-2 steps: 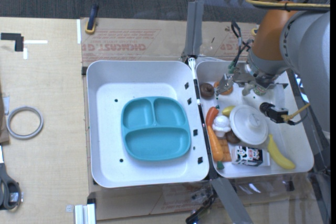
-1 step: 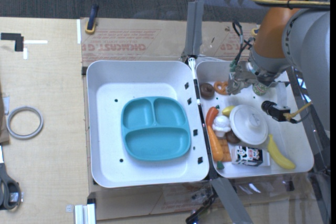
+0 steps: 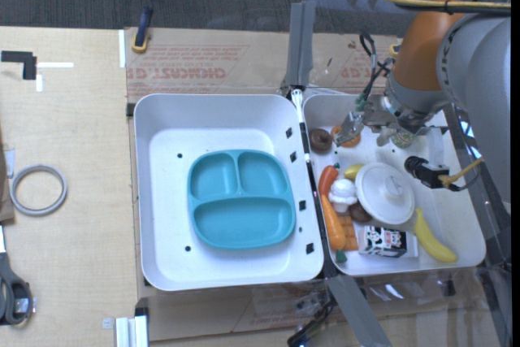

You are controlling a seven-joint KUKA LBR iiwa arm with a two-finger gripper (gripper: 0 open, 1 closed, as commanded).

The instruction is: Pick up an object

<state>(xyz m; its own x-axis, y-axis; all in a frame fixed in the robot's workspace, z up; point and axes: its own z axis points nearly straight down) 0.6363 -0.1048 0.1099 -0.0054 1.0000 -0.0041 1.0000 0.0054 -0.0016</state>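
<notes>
Gripper [image 3: 354,128] positioned low at the right bin's [image 3: 467,215] far left corner, fingers' state not discernible, small orange object [image 3: 349,136] and brown doughnut [image 3: 320,140] lying just beside, teal divided plate [image 3: 241,198] centred in the left bin [image 3: 158,175].

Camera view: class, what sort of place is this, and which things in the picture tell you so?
Probably a robotics lab test bench. A robot arm reaches over two white bins; one holds a blue divided plate, the other toy food such as a banana.

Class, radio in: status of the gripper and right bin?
Gripper low over right white bin, nothing visibly gripped. Brown round piece beside it. White lidded pot, yellow banana nearby.
</notes>
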